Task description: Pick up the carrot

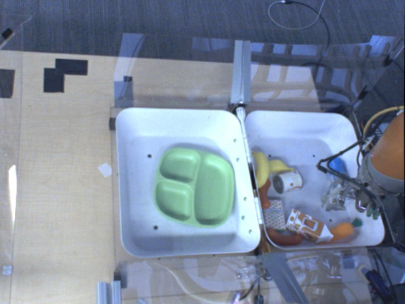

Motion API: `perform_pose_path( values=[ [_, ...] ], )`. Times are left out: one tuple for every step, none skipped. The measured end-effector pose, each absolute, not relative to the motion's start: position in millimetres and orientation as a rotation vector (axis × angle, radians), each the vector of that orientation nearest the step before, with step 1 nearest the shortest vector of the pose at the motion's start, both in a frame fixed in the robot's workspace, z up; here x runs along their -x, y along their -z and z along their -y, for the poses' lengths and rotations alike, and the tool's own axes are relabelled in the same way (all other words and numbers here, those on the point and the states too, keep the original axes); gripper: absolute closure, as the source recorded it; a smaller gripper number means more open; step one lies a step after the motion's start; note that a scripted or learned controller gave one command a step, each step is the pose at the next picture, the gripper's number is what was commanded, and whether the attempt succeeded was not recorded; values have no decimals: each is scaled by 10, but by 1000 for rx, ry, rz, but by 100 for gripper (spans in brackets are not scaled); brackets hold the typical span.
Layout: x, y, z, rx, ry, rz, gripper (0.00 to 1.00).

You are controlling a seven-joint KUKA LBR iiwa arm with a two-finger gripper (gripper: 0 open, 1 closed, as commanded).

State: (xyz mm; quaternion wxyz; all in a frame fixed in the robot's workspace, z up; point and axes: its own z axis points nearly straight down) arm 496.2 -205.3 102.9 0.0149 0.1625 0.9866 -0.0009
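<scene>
My gripper (pixel 338 197) hangs over the right white plastic bin (pixel 297 126), toward that bin's right edge, a tangle of pale metal and cable below the orange band of my arm (pixel 387 152). I cannot tell how it stands or whether it has hold of anything; nothing shows clearly in it.

The small orange carrot with a green tip (pixel 343 230) lies on the bin floor near the near right corner, just below my gripper and apart from it as far as I can judge. Its left end touches or sits just beside a red-and-white printed carton (pixel 307 225), which lies tilted along the near edge.

Along the bin's left edge: a yellow banana-shaped piece (pixel 267 167), a small white cylindrical can on its side (pixel 288 181) just beside it, a checked packet (pixel 274 217) nearer the front, and a red curved piece (pixel 283 237) in the near left corner. A blue object (pixel 338 166) sits near the right edge, above my gripper.

The left white plastic bin (pixel 139 132) holds a light green three-compartment tray (pixel 195 186), roughly in its middle. Both bins rest on the pale wooden bench (pixel 57 170).
</scene>
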Motion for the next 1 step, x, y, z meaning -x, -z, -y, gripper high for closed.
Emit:
perform_pose_path(
  values=[
    [-4996, -1148, 2049, -506, 3, -3060, 100]
  ],
)
